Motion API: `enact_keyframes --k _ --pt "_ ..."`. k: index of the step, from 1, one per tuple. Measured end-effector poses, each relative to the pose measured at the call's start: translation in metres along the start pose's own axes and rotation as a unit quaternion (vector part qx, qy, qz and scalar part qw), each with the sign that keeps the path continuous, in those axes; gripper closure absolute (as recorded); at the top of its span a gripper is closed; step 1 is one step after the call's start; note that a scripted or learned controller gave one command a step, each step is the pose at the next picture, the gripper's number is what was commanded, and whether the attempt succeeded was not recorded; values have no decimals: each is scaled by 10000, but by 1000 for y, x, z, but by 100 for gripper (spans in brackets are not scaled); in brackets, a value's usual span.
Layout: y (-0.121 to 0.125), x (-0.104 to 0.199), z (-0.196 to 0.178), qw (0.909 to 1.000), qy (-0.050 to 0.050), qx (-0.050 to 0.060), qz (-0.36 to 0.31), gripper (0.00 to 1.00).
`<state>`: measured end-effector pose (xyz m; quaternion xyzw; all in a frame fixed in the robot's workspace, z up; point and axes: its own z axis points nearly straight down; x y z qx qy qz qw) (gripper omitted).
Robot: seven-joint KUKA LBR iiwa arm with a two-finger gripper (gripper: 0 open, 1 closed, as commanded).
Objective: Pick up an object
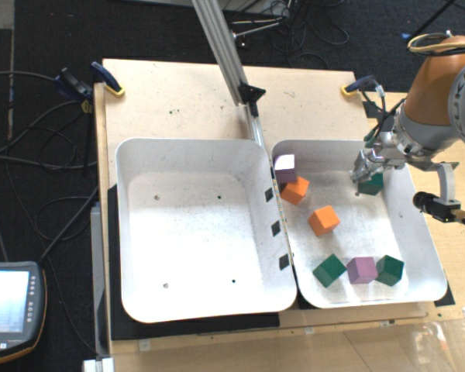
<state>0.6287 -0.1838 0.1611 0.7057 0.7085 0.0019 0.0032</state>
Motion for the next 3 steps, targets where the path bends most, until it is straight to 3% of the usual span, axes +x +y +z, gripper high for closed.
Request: enact_keyframes --k 2,3 --pt "1 -6 -73 10000 1 10 4 100" --pt "14 46 -65 10000 13 31 -19 100"
